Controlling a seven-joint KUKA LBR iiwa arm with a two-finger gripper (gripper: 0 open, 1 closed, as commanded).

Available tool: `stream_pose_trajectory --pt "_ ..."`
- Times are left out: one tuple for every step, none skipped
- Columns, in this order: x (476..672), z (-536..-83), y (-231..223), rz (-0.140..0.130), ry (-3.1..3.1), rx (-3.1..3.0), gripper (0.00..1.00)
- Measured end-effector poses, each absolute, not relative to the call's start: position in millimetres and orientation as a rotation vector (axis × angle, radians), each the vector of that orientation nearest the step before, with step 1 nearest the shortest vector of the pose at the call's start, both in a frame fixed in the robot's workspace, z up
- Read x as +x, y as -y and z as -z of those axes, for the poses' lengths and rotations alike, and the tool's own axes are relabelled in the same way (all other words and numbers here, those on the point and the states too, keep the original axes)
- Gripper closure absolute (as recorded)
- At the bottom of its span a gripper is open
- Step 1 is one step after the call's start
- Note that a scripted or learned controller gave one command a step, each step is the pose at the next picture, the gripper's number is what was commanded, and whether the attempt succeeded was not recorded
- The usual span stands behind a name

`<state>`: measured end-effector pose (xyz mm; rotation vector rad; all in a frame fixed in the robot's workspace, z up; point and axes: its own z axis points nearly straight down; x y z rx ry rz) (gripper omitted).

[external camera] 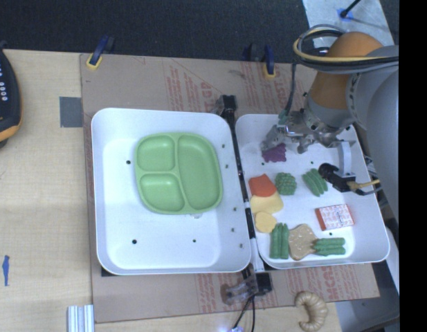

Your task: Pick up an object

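Purple toy lies just under the hand; its grip unclear; green toys near.

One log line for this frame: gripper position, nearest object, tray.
gripper: over right bin's far end | nearest: purple toy, directly below | green divided plate: in left bin

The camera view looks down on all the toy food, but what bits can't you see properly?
- Gripper: the fingers are a small blur above the purple toy; open or shut cannot be told, nor whether they touch it.
- Arm: cut off by the right edge.
- Black device: cut off by the left edge.
- Red card: print too small to read.
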<state>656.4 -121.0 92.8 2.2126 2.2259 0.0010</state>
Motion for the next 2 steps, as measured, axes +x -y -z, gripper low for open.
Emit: stream_pose_trajectory --pt "654.3 -103.2 120.8 0.005 -2.231 2.214 1.0" --pt "654.2 -102.8 120.8 0.006 -2.232 2.214 0.0"
